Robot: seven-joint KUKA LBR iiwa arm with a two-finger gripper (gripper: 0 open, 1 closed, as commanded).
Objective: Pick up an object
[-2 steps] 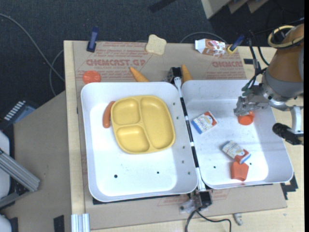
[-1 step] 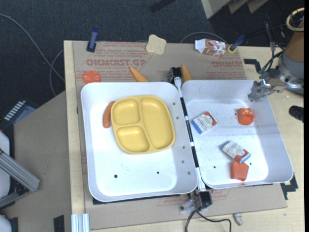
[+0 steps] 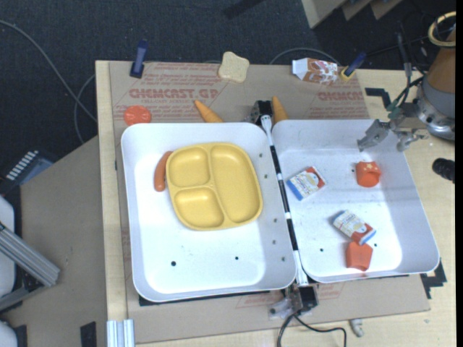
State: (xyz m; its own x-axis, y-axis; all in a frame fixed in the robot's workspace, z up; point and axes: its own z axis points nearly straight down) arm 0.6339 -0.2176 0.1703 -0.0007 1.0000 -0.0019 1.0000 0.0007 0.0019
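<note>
A: Where is the gripper [image 3: 381, 134]?

B: At the far right corner of the right bin [image 3: 405, 259], above the rim. The arm [image 3: 440, 92] comes in from the right, its orange band high at the frame edge. Metal parts splay out below the wrist, but at this size I cannot tell whether the claw is spread or pressed together. Nothing is visibly pinched in it.

A: What lies in that bin?

B: Four things. A small orange-red piece [image 3: 368, 173] sits just nearer than the gripper, apart from it. A little carton [image 3: 305, 182] with red and blue print lies near the bin's left wall. Toward the near side is a second small packet [image 3: 353, 225], and just nearer than that, touching or nearly so, an orange block [image 3: 359, 255].

A: And the left bin [image 3: 210, 280]?

B: A yellow divided plate [image 3: 214, 185] with three compartments rests in its far half. A toy hot dog [image 3: 160, 171] lies against the plate's left edge.

A: Anything outside the bins?

B: On the bench beyond them: a bread slice [image 3: 234, 66], a toy carrot [image 3: 207, 111], an orange round piece [image 3: 136, 114], a crumpled wrapper [image 3: 316, 70] and a blue clip [image 3: 138, 58].
</note>
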